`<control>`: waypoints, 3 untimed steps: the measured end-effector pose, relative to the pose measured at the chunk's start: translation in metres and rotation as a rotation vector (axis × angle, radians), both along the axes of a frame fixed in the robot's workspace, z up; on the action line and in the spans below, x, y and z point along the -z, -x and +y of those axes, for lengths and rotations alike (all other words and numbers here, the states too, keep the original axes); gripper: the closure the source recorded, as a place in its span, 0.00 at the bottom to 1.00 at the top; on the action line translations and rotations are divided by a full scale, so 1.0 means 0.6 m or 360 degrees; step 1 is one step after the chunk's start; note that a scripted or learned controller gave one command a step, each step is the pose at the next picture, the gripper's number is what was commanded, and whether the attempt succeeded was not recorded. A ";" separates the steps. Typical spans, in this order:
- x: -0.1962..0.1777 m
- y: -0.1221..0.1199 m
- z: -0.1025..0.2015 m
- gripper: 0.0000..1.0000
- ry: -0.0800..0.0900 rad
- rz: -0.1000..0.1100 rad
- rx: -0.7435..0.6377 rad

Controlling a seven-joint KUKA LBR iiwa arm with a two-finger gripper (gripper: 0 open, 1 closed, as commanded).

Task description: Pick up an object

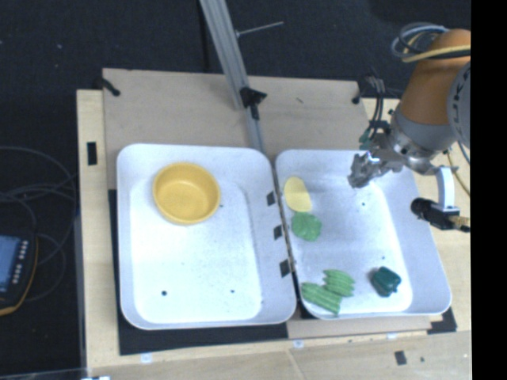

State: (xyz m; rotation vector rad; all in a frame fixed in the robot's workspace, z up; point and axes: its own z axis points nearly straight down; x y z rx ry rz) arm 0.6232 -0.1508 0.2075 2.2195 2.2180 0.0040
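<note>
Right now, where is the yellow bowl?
The yellow bowl sits in the left bin, toward its far left corner, well apart from the small items in the right bin.

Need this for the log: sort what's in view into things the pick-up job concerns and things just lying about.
Job:
gripper
pale yellow piece
round green piece
ridged green pieces
dark teal piece
right bin

Lying about:
yellow bowl
left bin
handheld device

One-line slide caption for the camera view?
Gripper hovers over right bin of green and yellow items; yellow bowl sits in left bin.
</note>
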 end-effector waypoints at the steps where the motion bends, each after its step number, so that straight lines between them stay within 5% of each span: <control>1: -0.104 -0.004 -0.009 1.00 0.0001 -0.0002 0.0000; 2: -0.103 -0.004 -0.010 1.00 0.0000 0.0006 -0.0001; 3: -0.088 0.037 0.080 1.00 -0.0002 0.0006 -0.0006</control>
